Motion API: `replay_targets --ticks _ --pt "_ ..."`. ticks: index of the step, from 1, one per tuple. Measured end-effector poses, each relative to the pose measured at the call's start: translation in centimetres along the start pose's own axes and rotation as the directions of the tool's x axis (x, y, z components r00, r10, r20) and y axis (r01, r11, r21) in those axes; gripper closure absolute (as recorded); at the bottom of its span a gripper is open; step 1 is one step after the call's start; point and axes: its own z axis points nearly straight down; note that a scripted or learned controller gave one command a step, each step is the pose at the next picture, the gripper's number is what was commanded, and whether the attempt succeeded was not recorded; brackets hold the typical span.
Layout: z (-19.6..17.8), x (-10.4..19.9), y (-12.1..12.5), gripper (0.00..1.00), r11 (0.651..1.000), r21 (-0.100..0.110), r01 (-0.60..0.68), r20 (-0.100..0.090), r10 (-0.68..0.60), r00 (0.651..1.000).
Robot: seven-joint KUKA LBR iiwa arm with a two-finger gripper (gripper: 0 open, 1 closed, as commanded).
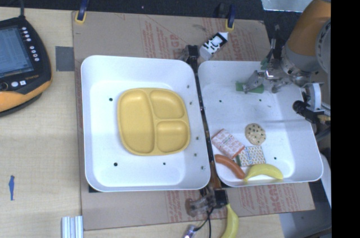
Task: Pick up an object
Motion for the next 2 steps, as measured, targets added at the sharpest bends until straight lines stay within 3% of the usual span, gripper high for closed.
replay_targets --ticks 1,2 --pt "0.1 1.9 -7.9 0.0 1.0 0.002 0.001 0.001 -0.001 1.0" --pt "0.0 -1.1 -1.0 0.0 1.0 -0.001 0.0 0.0 0.0 1.0"
